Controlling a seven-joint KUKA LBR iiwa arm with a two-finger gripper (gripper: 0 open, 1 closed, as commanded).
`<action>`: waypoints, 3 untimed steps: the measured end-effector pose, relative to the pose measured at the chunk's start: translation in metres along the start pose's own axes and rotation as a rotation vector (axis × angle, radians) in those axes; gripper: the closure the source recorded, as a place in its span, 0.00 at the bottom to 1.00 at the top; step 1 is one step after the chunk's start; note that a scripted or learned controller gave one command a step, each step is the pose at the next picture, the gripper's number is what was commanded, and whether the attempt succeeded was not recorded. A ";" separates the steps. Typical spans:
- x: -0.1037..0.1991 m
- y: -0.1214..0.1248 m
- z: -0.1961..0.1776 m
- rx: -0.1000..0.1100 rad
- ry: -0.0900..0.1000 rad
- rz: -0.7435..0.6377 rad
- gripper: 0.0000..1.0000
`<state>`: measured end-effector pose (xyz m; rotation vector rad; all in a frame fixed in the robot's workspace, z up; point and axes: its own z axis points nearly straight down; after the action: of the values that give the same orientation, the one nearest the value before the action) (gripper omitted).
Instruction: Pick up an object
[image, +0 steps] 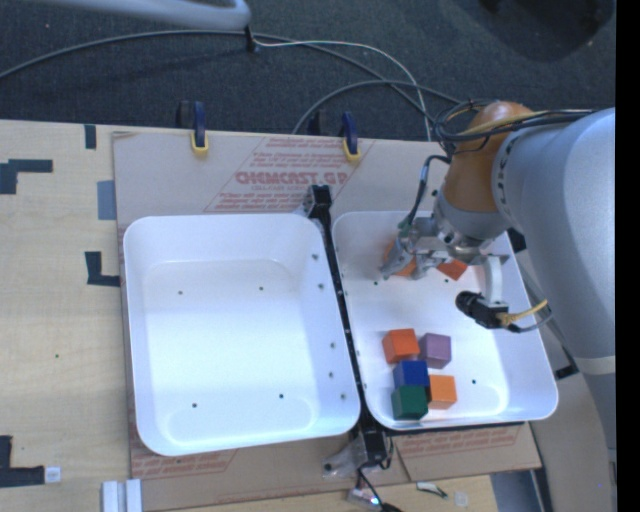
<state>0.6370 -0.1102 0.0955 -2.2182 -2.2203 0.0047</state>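
The gripper (408, 258) hangs low over the back part of the right bin (520, 400), under the orange-banded wrist. An orange block (453, 268) lies right beside it, and another bit of orange (402, 266) shows at its left tip; whether that is held I cannot tell. Near the bin's front lies a tight cluster: an orange block (401, 345), a purple block (436, 349), a blue block (411, 375), a green block (409, 402) and a small orange block (442, 390).
The left bin (135, 300) sits beside the right one, split from it by a black divider rail (335, 290). The grey arm covers the right bin's right rim. Two blue clamps (199, 125) hold the cardboard at the back.
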 end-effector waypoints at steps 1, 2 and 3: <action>0.081 -0.019 -0.095 -0.008 0.001 -0.006 1.00; 0.045 -0.057 -0.202 -0.010 -0.001 0.038 1.00; 0.101 -0.028 -0.095 0.008 0.000 -0.003 1.00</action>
<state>0.6092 -0.0087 0.1911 -2.2105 -2.2200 0.0135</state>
